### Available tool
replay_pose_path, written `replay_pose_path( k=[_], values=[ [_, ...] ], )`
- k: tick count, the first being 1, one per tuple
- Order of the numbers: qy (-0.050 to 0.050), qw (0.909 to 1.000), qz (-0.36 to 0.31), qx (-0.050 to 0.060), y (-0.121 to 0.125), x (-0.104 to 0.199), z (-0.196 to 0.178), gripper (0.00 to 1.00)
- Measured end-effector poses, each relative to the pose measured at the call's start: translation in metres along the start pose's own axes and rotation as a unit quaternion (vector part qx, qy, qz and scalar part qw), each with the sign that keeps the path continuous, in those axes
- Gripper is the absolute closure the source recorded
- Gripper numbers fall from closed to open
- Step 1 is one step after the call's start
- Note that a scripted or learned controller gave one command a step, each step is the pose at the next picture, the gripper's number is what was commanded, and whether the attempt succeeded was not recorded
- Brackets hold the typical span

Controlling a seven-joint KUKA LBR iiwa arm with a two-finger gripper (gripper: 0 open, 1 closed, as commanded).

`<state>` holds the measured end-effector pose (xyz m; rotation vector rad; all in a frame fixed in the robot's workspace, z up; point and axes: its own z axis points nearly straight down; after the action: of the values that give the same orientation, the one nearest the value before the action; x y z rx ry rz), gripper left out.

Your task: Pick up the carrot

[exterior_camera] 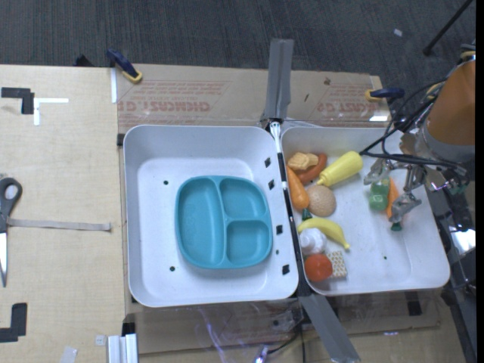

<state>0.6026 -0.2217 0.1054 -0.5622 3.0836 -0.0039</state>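
Cardboard [227,97] under bins, red print mirrored, unreadable. Gripper [393,191] over right bin [408,267], fingers clamped on orange-green item. Carrot [298,191] by left wall, touching egg [321,200].

Arm [461,104] cut off at right edge of frame; only orange band and wrist cabling show. Gripper [393,195] hangs over right bin [401,271]; an orange sliver and a green piece sit among its metal fingers, too small and cluttered to tell whether gripped or merely behind. Carrot [298,189] partly under the tan ball [321,200] and red piece [311,171]. Scissors [6,218] clipped by left edge. Right bin's far corner hidden behind the wrist.
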Motion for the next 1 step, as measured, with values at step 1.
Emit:
replay_pose_path(
  k=[1],
  values=[
    [0.000, 0.9985, 0.055, -0.001, 0.0038, 0.0096, 0.0105, 0.00]
  ],
)
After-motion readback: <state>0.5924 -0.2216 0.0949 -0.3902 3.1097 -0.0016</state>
